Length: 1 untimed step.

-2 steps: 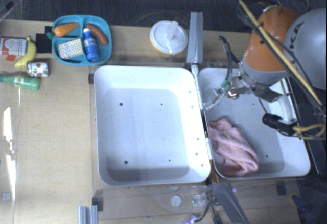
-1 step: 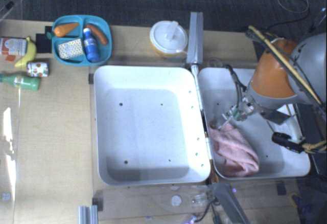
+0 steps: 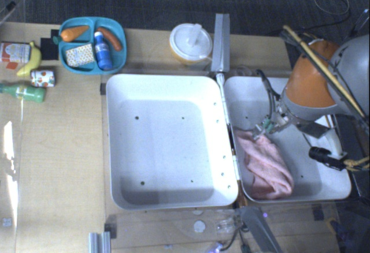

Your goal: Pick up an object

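Note:
A crumpled pink cloth point(image 3: 265, 166) lies in the right white bin point(image 3: 324, 185), along its left side toward the front. The arm, grey with an orange band, reaches in from the right. Its gripper point(image 3: 267, 127) hangs low just over the cloth's upper edge, at or touching the fabric. The fingertips are small and partly hidden against the cloth.
The left white bin point(image 3: 167, 139) sits beside the right one. A blue divided tray point(image 3: 92, 45) with toy food stands at back left, with a banana point(image 3: 30, 60), a small can point(image 3: 43, 78) and a green bottle point(image 3: 23, 92) nearby. A white lidded cup point(image 3: 191, 43) stands behind the bins.

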Available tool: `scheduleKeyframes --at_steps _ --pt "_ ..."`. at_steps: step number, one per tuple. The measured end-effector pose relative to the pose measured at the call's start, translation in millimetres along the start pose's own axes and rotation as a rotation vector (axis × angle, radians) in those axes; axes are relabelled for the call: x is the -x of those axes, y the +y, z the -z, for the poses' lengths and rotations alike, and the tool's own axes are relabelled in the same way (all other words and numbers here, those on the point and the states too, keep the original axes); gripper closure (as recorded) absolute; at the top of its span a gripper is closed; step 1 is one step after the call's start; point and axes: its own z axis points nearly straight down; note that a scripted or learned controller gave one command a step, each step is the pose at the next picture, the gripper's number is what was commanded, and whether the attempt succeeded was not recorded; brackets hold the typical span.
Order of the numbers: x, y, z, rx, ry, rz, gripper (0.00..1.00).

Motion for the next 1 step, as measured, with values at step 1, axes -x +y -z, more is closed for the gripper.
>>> scheduleKeyframes --at_steps 1 --pt "-33.9 102.6 80.8 -0.003 0.002 -0.058 1.00"
